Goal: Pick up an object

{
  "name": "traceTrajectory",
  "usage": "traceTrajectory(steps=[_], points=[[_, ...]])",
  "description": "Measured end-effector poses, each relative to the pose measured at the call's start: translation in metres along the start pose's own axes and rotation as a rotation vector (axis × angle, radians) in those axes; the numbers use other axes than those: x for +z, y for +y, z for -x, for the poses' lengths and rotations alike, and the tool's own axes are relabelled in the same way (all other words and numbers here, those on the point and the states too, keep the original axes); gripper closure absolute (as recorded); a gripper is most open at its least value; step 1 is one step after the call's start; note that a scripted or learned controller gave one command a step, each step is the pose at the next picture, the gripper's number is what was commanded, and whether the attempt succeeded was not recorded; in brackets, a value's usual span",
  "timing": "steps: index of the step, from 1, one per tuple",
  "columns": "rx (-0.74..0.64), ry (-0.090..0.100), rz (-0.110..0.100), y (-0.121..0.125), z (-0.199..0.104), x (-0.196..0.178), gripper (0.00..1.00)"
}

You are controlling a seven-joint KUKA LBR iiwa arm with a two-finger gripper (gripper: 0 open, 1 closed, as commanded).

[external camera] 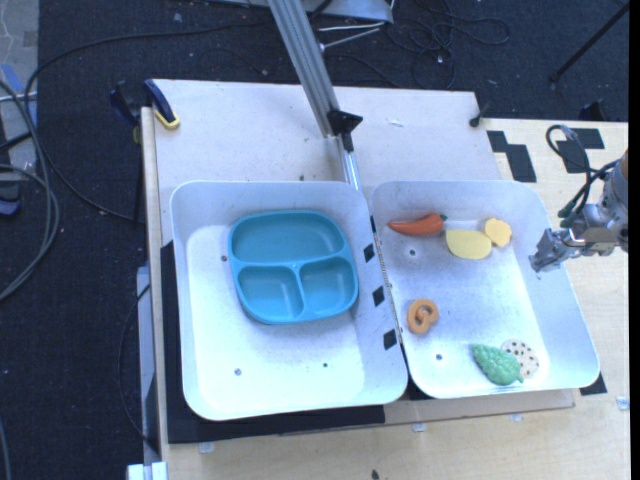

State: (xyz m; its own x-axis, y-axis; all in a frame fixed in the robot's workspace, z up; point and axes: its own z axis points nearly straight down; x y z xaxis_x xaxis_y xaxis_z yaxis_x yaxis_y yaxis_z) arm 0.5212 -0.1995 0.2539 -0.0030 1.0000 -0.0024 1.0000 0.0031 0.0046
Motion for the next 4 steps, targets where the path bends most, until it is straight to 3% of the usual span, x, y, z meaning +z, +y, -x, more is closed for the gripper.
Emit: traceTrajectory(steps=[4], points=[[-0.002, 0.003, -0.005, -0.023, -0.203, 0.017, 1.00]])
